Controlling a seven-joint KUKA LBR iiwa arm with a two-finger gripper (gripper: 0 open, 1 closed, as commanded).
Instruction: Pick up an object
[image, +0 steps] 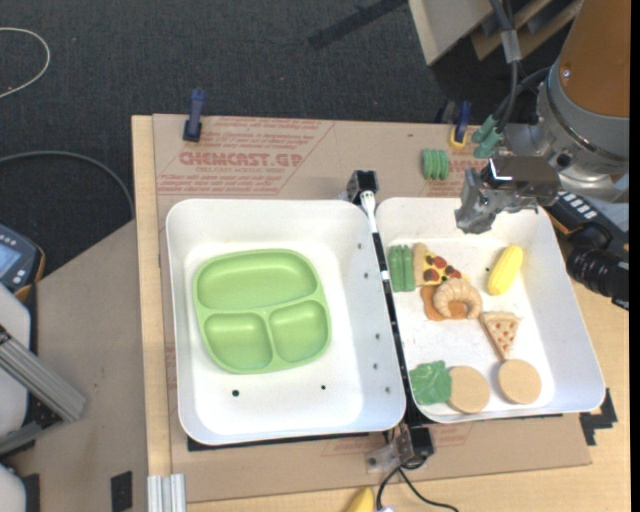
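My gripper (480, 213) hangs over the back edge of the right bin (570, 330), above bare white floor. Toy food lies in that bin: a yellow corn cob (505, 269) just below and to the right of the gripper, a green pod (401, 268), a pizza slice (436, 267), an orange shrimp (452, 299), a second pizza slice (502, 331), two tan round cookies (468, 389) (519, 381), and a green leafy piece (430, 380). The gripper touches none of them.
The left bin (190, 240) holds a green divided plate (262, 308). A green ribbed toy (435, 164) lies on the cardboard behind the right bin. Blue clamps (193, 115) (460, 127) grip the board's back edge. A black divider (375, 250) runs between the bins.
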